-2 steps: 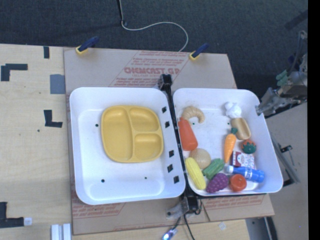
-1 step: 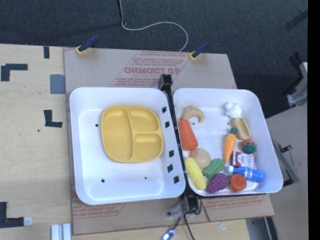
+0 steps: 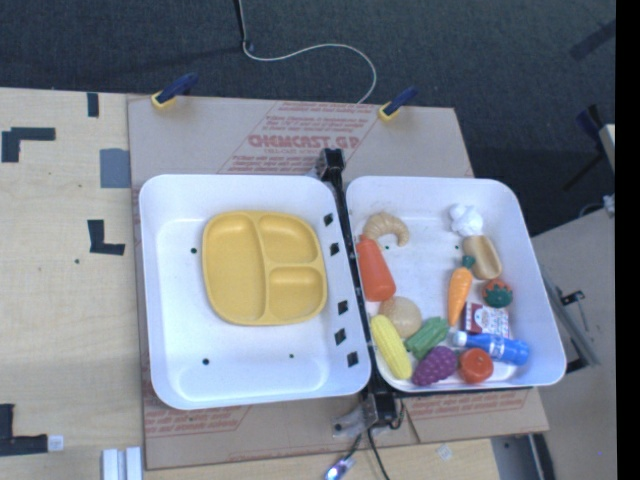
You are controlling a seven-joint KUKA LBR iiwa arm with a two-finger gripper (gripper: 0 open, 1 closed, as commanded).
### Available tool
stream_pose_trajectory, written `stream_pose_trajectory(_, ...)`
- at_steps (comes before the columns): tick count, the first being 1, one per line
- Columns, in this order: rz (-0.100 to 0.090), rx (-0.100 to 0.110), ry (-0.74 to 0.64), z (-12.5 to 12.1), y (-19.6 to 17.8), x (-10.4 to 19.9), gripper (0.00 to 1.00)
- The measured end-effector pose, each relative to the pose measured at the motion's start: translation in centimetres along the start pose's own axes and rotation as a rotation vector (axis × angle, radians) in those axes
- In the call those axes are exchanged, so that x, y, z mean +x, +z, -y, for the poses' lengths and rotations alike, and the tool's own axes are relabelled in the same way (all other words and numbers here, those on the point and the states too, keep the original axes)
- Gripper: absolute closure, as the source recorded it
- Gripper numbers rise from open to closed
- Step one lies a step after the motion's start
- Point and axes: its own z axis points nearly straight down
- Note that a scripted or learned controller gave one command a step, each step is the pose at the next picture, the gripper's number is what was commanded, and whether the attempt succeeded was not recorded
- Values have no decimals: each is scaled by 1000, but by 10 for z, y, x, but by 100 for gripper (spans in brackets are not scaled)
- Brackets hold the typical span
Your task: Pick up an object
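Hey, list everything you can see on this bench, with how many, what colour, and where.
bins: two, white, side by side on the cardboard sheet
divided plate: one, yellow, left bin
croissant: one, tan, right bin, top left
red pepper: one, red-orange, right bin, left side
corn: one, yellow, right bin, lower left
grapes: one bunch, purple, right bin, bottom
carrot: one, orange, right bin, middle
bottle: one, blue and white, right bin, lower right
tomato: one, red, right bin, bottom
clamps: two, yellow and blue, on the cardboard's top edge
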Motion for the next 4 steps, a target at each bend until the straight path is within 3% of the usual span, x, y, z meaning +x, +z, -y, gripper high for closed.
stream_pose_trajectory(1, -4, 8, -1, 1, 81, -7, 100)
stream_pose_trajectory(2, 4, -14, -5, -1, -56, -7, 100)
stream_pose_trajectory(3, -4, 7, -3, -30, 42, -6, 100)
stream_pose_trajectory(4, -1, -2, -3, 1, 12, -7, 100)
